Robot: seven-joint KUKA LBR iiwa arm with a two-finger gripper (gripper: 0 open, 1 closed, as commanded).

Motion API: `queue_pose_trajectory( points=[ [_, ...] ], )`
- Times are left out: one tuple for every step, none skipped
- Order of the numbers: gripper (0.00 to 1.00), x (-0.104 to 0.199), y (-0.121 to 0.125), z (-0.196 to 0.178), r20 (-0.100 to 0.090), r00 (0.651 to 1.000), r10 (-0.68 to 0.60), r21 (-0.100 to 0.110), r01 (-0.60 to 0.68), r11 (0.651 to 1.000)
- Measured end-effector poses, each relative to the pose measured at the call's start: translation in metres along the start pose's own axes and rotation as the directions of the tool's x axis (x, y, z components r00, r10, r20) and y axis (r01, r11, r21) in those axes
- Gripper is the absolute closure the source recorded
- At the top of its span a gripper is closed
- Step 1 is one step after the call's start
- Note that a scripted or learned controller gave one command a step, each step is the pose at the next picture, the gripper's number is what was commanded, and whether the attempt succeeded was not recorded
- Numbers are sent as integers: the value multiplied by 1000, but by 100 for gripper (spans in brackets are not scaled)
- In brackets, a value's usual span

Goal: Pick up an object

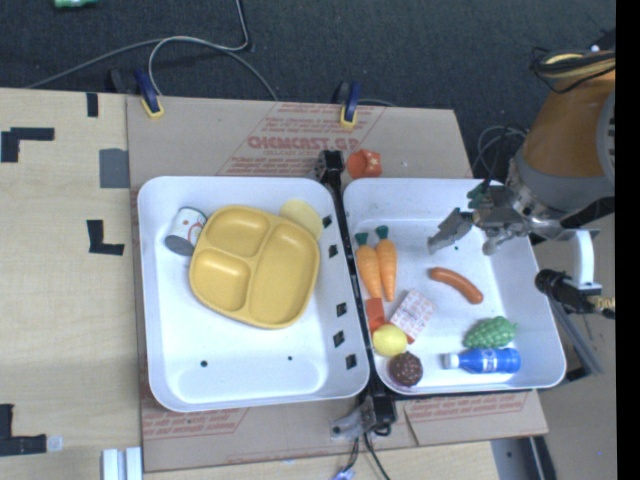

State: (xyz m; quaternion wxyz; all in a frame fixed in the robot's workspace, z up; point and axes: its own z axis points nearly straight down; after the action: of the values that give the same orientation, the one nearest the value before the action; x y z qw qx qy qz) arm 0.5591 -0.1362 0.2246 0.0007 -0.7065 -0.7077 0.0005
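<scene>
Contents of the right bin (530,298), nearest edge first: one blue bottle (487,361) lying on its side, one dark round fruit (405,369), one green grape bunch (490,332), one yellow lemon (390,341), one white packet (412,314), one sausage (456,284), two carrots (378,268) side by side against the left wall. My jaws (470,227) hang over the far part of this bin, above and apart from the sausage; they stand apart with nothing between them. The left bin (165,338) holds one yellow divided plate (255,266), one small can (184,232) touching its left edge, one pale round item partly hidden behind it. One red tomato (364,163) sits beyond the bins. Both bins rest on cardboard (250,138) held by two clamps on a wooden table (50,298); dark carpet lies beyond.
</scene>
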Motion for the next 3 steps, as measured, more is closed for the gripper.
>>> queue_pose_trajectory(
  points=[
    [0, 20, 58, 67, 0, 1000, 0, 2, 0, 1000],
    [0, 31, 44, 124, 15, 1000, 8, -16, -7, 1000],
    [0, 29, 26, 136, 17, 1000, 9, -16, -9, 1000]
  ],
)
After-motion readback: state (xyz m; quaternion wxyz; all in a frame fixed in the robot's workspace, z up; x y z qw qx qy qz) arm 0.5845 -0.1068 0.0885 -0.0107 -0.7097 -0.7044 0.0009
